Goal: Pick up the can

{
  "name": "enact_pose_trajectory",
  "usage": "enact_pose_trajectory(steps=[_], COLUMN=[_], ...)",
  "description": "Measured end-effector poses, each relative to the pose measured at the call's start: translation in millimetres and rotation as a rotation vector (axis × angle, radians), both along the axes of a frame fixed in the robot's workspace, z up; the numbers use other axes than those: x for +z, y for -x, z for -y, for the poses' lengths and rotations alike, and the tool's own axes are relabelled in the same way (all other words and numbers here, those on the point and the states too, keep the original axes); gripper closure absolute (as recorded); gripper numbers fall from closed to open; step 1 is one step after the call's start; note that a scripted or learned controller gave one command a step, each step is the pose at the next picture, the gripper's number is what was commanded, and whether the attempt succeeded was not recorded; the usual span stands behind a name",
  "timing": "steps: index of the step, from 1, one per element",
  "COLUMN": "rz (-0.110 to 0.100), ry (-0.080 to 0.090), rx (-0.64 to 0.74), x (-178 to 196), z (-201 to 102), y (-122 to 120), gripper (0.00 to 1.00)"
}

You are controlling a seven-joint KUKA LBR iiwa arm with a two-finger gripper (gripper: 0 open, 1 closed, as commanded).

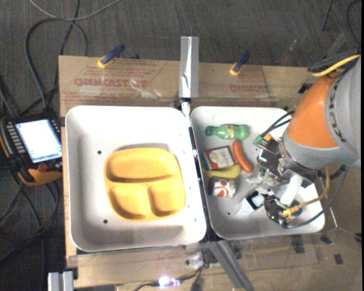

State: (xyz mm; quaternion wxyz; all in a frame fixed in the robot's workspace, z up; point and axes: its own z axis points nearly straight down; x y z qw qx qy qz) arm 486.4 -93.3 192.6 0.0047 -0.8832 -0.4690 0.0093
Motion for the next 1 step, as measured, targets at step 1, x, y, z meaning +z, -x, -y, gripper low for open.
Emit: enact_pose_trajectory(steps=[1], rz=[0.010], ry=[0.010], rx=[-0.429], x=[12.7], z=[-46.7], y=[4.4], gripper=[1.00])
